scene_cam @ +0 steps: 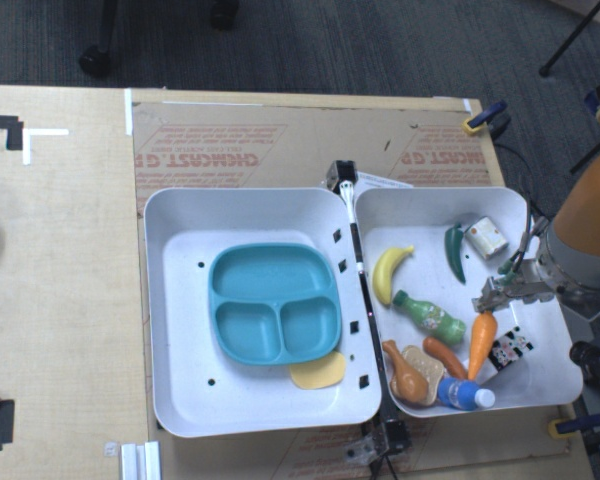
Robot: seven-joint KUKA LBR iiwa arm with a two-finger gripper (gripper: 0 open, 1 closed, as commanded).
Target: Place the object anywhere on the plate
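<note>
The worktop [60, 298] is pale wood, with a sheet of brown cardboard [310, 148] laid across its middle and right. On the cardboard sit two shallow white bins side by side. The left bin [175, 298] carries a teal plate [275, 303] with three compartments, lying flat near the bin's centre; a flat yellow piece [318, 372] lies just beyond the plate's near edge, touching it. The right bin [540, 378] holds a scatter of toy food.

The grey arm [580, 258] enters from the right, its orange band [592, 208] above the wrist, and the pincer [500, 293] hangs over the right half of the right bin. Whether its fingers are spread or pressed together cannot be told from this angle.

Directly beneath the pincer, and touching or nearly touching its tip, stands an orange carrot [481, 340], running lengthwise toward the near wall. Nothing can be seen pinched between the fingers. To the carrot's left lie a green bottle [430, 316], a yellow banana [388, 271] and a small orange sausage shape [442, 355]. Near the front wall are a tan chicken leg [408, 376] and a blue-and-white bottle [465, 396]. A black-and-white block [510, 349] lies just right of the carrot. Toward the far wall are a green pepper [454, 251] and a white box [486, 237].
</note>
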